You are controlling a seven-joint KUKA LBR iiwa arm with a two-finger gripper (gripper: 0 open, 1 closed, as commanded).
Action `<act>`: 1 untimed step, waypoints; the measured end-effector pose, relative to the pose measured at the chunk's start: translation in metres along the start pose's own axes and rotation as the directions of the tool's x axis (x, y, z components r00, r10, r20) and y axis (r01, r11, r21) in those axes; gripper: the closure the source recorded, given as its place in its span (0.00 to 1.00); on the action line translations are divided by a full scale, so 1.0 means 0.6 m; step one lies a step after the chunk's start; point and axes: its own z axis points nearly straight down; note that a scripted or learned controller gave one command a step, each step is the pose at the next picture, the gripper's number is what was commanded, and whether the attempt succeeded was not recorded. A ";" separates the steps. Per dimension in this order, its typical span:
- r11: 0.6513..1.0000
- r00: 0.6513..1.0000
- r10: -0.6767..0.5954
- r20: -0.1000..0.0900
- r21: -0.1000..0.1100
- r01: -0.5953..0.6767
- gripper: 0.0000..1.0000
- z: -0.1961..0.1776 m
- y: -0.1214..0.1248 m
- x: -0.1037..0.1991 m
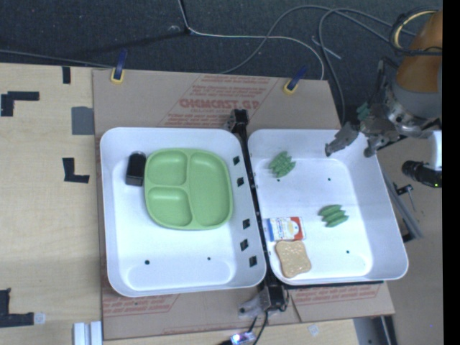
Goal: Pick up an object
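So on the left of the frame there's the left bin [115, 214] with a green divided plate [188, 189] sitting in the middle of it, and a small black block [135, 169] just beside the plate's left edge, looks like it's touching or nearly. None of that seems to matter for this try.

Moving right, the right bin [381, 225] has the pickable stuff: a green pea pod [282, 164] in its upper left part, a small carton [284, 228] with red and blue print near the lower left, a slice of toast [293, 258] right below the carton and touching it, and a second green pod [333, 215] around the middle right.

Far right, upper part of the frame, the gripper [354, 139] hangs above the bin's top right corner. Its two fingers look spread apart and there's nothing between them, so it's released.

My read: this is the approach step, nothing picked yet. No telling which item it'll go for; the nearer pod seems the easiest bet. Next move needs the arm to swing leftward over one item, line the fingers up across it, then drop down low enough to close around something that flat.
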 end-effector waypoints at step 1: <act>1.000 1.000 -0.003 0.003 -0.013 0.003 0.00 -0.013 0.005 0.001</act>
